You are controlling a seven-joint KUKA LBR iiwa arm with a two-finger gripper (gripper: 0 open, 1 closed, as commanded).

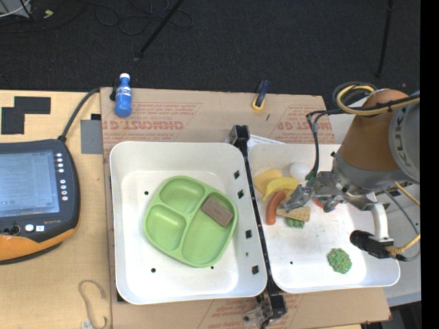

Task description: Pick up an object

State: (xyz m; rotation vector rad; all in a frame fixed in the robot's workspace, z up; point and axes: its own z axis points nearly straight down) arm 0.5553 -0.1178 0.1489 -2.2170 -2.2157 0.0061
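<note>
The right bin holds a yellow banana-like piece, a red sausage, a white egg-like ball, a cracker with green and a green broccoli floret. My gripper hangs low over the cluster of food, right beside the sausage and just above the cracker. In the left bin sits a green divided plate with a brown block in its right compartment.
A black divider runs between the two bins. A blue bottle and a yellow-blue clamp stand on the cardboard behind them. At the far left lies a tablet pendant. Cables loop above the arm's wrist.
</note>
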